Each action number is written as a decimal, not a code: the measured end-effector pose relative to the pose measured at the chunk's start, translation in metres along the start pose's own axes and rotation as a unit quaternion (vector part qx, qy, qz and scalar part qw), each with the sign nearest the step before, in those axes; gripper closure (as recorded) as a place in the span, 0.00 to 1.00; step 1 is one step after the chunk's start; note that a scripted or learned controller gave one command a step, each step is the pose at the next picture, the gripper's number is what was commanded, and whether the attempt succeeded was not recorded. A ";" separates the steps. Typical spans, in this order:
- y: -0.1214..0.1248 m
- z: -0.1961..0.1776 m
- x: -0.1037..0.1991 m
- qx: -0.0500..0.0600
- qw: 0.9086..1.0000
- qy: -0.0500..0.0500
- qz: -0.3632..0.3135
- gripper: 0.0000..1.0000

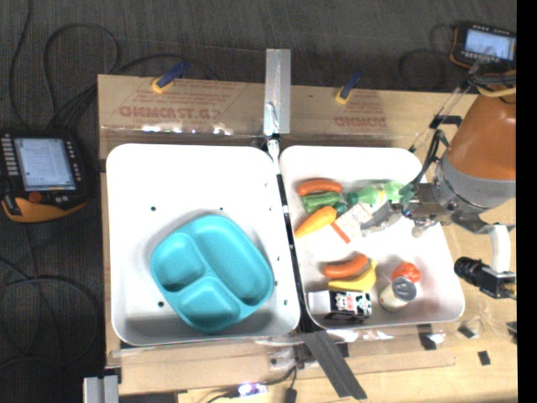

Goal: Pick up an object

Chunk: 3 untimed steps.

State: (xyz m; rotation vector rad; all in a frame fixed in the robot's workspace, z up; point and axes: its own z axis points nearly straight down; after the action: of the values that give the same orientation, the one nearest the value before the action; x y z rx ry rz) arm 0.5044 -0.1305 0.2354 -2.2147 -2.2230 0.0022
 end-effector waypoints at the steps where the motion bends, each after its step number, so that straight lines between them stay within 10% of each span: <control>1: -0.008 0.096 0.009 0.000 0.998 0.001 -0.063 0.00; 2: -0.015 0.145 0.010 -0.009 0.984 -0.005 -0.178 0.00; 3: 0.062 0.146 0.016 -0.007 0.999 -0.002 -0.034 0.00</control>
State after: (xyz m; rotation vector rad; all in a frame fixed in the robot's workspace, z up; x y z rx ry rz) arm 0.5663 -0.1140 0.0891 -2.1474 -2.3053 -0.0086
